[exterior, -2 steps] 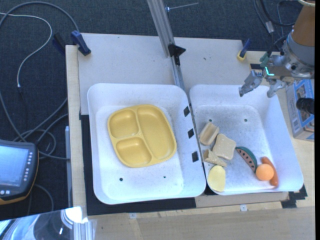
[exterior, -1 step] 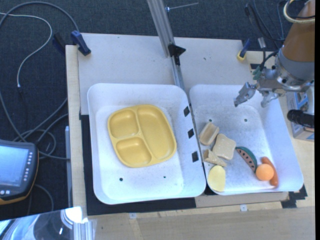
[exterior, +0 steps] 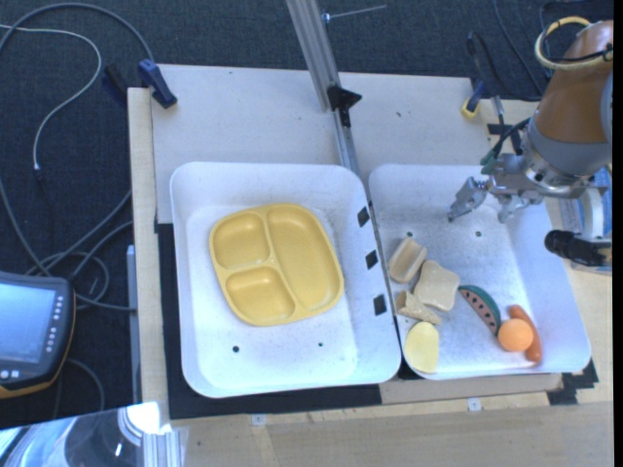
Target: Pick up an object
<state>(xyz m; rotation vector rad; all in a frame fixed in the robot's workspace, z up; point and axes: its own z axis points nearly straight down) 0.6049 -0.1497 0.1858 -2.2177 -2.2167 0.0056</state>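
Right bin [exterior: 545, 261] holds a cluster of play-food at its near end: three tan bread-like pieces [exterior: 423, 285], a pale yellow disc [exterior: 421, 346], a watermelon slice [exterior: 480, 306], an orange ball [exterior: 516, 335] and a carrot [exterior: 527, 331]. Watermelon slice is a curved strip, long axis running diagonally from upper left to lower right, rind on the outer curve. Carrot lies diagonally too, partly hidden under the orange ball, both touching. Bread pieces overlap each other, the yellow disc just below them against the bin's front wall. Left bin [exterior: 195, 261] holds a yellow divided plate [exterior: 275, 263], tilted, long axis diagonal. Arm enters from the right, orange band above the wrist, wrist angled down and left. Gripper [exterior: 484, 202] hovers over the far end of the right bin, well apart from the food; fingers [exterior: 464, 202] spread apart, nothing between them.
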